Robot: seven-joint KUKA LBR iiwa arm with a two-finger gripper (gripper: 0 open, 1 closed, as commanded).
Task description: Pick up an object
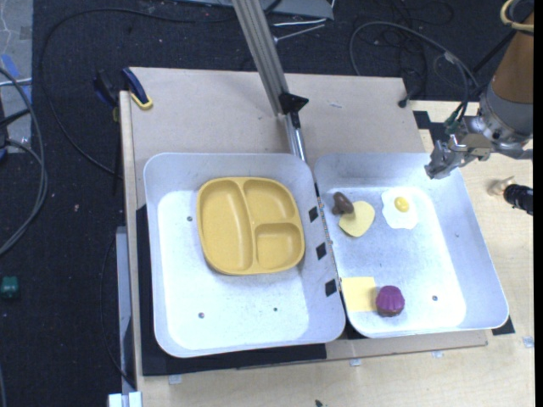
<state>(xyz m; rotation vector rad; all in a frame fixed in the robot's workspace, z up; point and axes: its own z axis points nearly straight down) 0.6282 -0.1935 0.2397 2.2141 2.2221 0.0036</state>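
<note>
The gripper (pixel 441 166) is seen at the upper right corner of the right bin (pixel 475 265), hanging over its rim; whether it is apart or together cannot be told. Nothing is seen held in it. The nearest object, a fried egg toy (pixel 400 210), lies at about 7 o'clock from the gripper, near it, on the bin floor; its white is roughly round with the yolk toward 12 o'clock, so no clear long axis is shown. Further out toward 8 o'clock a pale yellow pear-shaped piece (pixel 360 219) is found, its long axis running from 1 to 7 o'clock, with a small brown item (pixel 342 202) touching it at 10 o'clock. Well apart, at 7 o'clock from the gripper, a purple ball-like object (pixel 389 300) is set just beside a yellow square slice (pixel 358 293), whose edges are nearly square to the frame. In the left bin (pixel 170 312) a yellow divided plate (pixel 251 225) is placed. No writing can be read anywhere on the counter (pixel 212 108).
</note>
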